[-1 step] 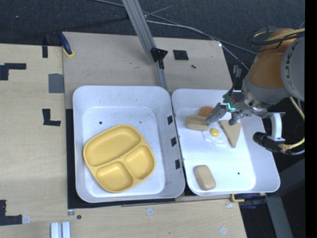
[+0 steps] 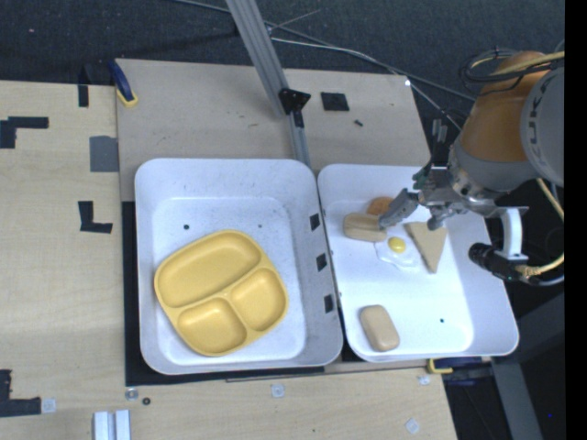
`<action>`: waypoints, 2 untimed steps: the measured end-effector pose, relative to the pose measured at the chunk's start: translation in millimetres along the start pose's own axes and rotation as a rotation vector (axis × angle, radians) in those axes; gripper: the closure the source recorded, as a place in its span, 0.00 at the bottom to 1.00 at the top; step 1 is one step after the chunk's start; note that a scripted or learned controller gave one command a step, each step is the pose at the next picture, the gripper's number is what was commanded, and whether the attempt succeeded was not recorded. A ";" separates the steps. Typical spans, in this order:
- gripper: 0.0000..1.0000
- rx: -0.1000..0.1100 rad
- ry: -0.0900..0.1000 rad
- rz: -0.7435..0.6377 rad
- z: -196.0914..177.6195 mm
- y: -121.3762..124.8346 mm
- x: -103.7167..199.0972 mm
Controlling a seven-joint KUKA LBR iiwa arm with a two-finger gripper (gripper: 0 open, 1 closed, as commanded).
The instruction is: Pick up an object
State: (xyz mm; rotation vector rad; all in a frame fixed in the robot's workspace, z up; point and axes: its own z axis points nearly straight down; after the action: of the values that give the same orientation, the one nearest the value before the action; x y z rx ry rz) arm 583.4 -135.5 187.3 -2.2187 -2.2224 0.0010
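The right bin (image 2: 459, 337) holds several toy foods. A tan bread slice (image 2: 363, 227) lies at its upper left with an orange piece (image 2: 380, 206) just behind it. A fried egg (image 2: 396, 247) sits mid-bin beside a tan wedge (image 2: 429, 247), and a brown bread roll (image 2: 378, 327) lies near the front edge. My gripper (image 2: 415, 218) hangs over the upper middle of this bin, just above the egg and the wedge. It is open: one finger points toward the bread slice, the other stands over the wedge's top. Nothing is between them.
The left bin (image 2: 156, 191) holds a yellow divided plate (image 2: 220, 291). A grey pole (image 2: 261, 44) slants down to the ridge between the bins. The arm's orange band (image 2: 500, 122) and cables (image 2: 514, 264) overhang the right bin's far right side.
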 end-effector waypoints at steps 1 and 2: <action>0.00 0.004 -0.001 0.001 44.2 -5.0 0.5; 0.00 -0.002 -0.003 0.000 96.2 -4.6 0.9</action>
State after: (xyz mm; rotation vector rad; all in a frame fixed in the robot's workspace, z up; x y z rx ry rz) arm 578.7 -134.5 91.1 -2.2216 -2.2244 0.0014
